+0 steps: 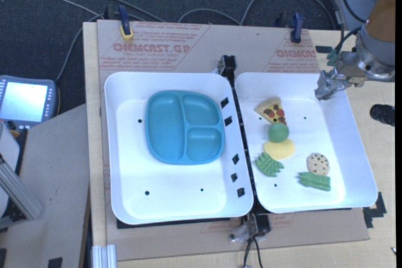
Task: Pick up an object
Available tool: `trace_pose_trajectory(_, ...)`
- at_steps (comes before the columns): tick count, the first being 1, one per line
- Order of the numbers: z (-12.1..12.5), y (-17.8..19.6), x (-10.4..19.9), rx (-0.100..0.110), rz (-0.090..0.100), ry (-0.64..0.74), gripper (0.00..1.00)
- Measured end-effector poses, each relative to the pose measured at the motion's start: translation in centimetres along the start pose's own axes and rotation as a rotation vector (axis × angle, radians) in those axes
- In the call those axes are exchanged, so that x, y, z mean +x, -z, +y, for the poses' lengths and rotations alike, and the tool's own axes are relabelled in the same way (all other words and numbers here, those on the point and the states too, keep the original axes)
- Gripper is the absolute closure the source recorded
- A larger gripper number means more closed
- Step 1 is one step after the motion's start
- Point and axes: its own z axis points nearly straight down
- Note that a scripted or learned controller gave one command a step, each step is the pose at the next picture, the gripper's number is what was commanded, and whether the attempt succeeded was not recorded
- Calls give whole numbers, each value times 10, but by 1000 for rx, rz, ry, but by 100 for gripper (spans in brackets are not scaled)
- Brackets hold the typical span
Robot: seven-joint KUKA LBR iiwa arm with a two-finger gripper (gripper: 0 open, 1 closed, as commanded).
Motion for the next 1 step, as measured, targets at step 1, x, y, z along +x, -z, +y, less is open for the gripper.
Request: trace_pose_trajectory(1,-2,1,46,1,0,-1,100)
